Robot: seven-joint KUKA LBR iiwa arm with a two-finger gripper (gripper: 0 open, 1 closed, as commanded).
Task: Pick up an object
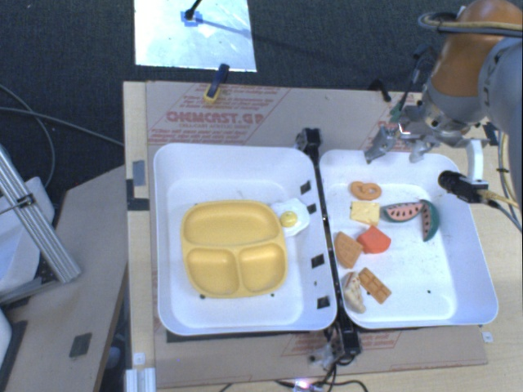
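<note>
the claw (398,146) hangs open and empty over the far edge of the right bin (466,300), with toy food (372,239) lying near.

A divided tray (234,246) is set in the left bin (176,170), with a toy egg (290,217) touching its right edge, while several toy foods (376,239) are scattered in the right bin (462,288).

One camera fixed above my bench looks down at a slant on both shallow white plastic bins (245,158), near enough to frame them whole (bench edges included); my grey, orange-banded arm (478,51) enters at two o'clock.
</note>
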